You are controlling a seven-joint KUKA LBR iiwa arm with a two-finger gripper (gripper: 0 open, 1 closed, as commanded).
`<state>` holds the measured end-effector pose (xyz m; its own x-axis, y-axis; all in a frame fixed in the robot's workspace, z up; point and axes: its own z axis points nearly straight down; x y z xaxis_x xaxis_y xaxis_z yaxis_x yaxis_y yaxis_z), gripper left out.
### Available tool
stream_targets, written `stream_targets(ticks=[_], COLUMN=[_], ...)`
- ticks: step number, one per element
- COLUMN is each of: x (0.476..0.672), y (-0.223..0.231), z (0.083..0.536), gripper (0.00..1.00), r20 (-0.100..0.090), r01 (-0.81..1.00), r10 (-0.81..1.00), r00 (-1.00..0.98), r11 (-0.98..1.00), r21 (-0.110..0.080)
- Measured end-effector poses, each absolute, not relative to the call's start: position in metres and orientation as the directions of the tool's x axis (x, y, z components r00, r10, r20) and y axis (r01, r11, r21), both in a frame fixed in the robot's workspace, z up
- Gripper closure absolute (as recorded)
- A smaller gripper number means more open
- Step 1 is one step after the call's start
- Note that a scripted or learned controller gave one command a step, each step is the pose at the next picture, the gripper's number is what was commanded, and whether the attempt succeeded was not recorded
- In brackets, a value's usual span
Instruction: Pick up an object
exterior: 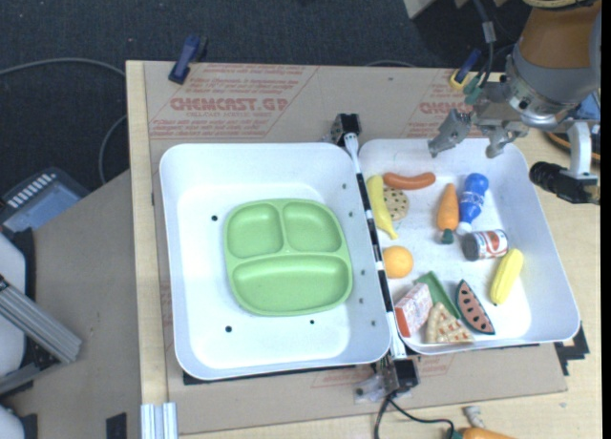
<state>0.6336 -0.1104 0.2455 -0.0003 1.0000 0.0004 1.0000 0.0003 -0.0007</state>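
Overhead, the gripper point(470, 138) hangs with its fingers spread and nothing between them above the far edge of the right bin point(552, 265), seemingly poised to drop onto the toy food crowded there. Nearest it lie the sausage point(409, 179), the carrot point(448, 208) and the blue bottle point(472, 198). The left bin point(186, 237) holds a green divided plate point(286, 256), well apart from the arm.
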Motion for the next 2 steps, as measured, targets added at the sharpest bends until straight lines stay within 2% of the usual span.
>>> stream_targets(ticks=[1, 2], x=[0.66, 0.623], y=[-0.141, -0.154], z=[0.154, 0.099], gripper=[0.0, 0.0], r20=[0.0, -0.002], r01=[1.0, 1.0], r10=[1.0, 1.0], r00=[0.001, -0.002], r11=[-0.001, 0.002], r21=[-0.002, 0.008])
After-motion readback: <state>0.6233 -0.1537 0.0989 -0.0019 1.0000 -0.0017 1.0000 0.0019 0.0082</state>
